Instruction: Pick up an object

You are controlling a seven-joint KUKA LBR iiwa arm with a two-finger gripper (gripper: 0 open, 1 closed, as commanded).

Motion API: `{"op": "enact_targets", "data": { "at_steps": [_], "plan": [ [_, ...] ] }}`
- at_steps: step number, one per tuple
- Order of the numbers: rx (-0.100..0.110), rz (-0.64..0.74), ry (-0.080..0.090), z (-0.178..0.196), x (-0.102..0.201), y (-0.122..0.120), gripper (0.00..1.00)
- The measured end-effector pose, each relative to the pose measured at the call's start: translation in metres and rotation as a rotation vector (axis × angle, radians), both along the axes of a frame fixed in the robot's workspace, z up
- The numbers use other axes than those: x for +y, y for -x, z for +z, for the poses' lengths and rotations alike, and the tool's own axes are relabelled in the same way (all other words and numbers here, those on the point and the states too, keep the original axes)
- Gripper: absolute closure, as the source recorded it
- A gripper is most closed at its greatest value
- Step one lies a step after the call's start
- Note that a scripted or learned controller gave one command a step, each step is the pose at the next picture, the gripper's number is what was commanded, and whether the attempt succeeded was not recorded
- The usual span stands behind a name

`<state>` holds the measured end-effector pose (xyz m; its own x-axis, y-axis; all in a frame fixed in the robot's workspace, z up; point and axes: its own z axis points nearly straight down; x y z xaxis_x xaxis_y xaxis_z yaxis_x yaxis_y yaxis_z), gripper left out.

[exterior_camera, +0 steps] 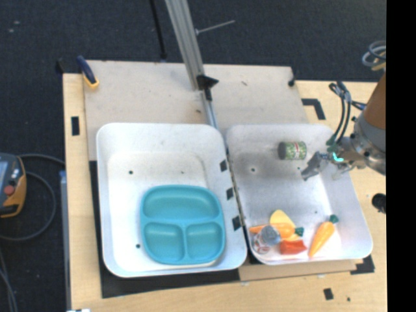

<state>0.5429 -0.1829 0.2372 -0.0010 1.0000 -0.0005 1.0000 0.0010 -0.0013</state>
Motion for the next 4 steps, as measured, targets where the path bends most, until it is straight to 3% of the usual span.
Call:
{"op": "enact_targets", "data": {
  "at_steps": [1,3,4],
  "plan": [
    [-0.002,0.000,0.001,0.001,0.000,-0.001,0.00],
    [0.003,-0.002,0.000,-0.125,-0.001,0.005,0.00],
    [-0.002,-0.003,0.002,-0.136,-0.003,0.005,0.00]
  ]
}}
